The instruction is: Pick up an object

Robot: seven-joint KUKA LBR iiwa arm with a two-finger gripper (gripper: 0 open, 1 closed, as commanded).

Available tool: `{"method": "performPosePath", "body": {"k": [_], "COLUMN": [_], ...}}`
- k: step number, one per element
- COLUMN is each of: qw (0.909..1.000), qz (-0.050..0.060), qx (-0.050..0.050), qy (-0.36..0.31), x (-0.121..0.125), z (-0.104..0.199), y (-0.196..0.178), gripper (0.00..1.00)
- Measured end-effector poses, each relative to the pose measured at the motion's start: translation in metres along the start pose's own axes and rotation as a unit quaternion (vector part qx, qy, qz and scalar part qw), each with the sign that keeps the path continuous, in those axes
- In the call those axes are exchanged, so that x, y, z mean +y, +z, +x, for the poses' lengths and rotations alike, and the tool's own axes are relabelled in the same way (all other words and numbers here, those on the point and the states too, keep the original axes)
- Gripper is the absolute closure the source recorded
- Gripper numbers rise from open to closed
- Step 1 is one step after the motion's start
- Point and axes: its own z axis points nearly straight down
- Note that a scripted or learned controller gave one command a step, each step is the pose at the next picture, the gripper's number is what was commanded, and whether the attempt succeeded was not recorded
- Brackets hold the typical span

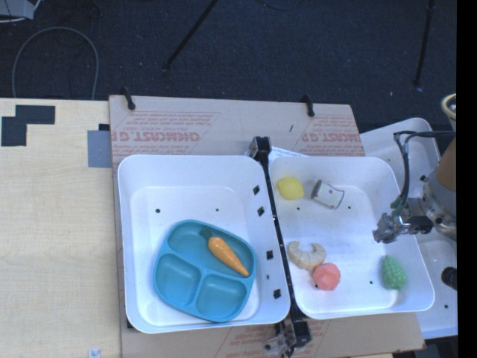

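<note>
end effector (386, 228) sits over the right edge of the right bin (358, 304), small and dark against the white floor; whether it is spread or closed cannot be told at this size, and nothing can be made out in its grip. just below it, near the bin's lower right corner, lies a green bumpy toy (393, 272), close to but apart from the tool. further left in the same bin are a pink round toy (326, 276) touching or just beside a pale curled shrimp-like piece (306, 254), and toward the back a yellow lemon (291, 189) and a small grey cylinder (327, 194). the left bin (141, 200) carries a blue divided plate (186, 282) with a carrot (228, 255) on it. judging by this, the approach step is in hand, no pick made yet; the green toy looks the nearest candidate, and the next move would call for a short shift toward it and a descent centred on it.
</note>
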Motion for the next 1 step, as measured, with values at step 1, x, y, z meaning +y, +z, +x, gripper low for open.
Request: {"method": "performPosePath", "body": {"k": [1], "qw": [1.0], "qz": [0.003], "qx": [0.001], "qy": [0.001], "x": [-0.0002], "z": [-0.0002], "y": [0.0034], "gripper": [1.0]}}
